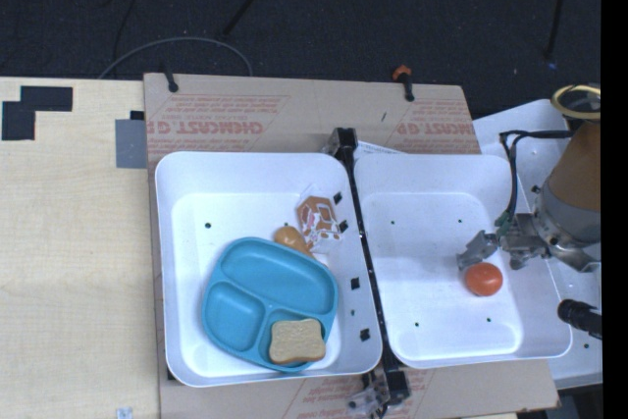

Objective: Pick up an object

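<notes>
A red-orange tomato-like ball (484,281) lies in the right bin (432,334), near its right wall. My gripper (480,253) reaches in from the right and hangs just above and behind the ball, close to it or touching its top; I cannot tell which. In the left bin (186,211) a blue divided plate (257,294) carries a slice of toast (296,341) in its near compartment. A small orange item (289,237) and a clear-wrapped brown snack (317,217) lie behind the plate.
A black divider (359,255) runs between the two bins. The grey arm with its orange band (581,182) stands over the right bin's right edge. Cardboard (294,113) lies under the bins.
</notes>
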Robot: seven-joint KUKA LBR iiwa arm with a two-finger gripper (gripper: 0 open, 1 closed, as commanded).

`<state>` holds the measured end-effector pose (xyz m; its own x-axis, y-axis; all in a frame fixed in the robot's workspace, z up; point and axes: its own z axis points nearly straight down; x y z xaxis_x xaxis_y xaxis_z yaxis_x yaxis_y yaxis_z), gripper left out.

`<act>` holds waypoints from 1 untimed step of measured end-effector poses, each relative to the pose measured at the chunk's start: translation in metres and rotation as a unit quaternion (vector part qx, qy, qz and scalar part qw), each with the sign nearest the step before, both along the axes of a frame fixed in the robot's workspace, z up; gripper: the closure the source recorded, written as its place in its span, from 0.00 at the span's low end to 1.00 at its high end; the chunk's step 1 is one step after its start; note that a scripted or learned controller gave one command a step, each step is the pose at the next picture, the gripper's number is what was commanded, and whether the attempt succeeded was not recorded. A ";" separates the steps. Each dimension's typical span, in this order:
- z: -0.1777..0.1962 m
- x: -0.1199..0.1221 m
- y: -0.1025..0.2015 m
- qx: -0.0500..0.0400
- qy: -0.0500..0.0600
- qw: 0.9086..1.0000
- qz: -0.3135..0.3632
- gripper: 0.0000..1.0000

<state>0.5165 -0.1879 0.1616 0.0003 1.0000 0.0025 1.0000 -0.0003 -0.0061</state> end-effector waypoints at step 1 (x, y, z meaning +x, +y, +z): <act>-0.053 0.000 -0.009 0.000 0.000 1.000 0.000 0.00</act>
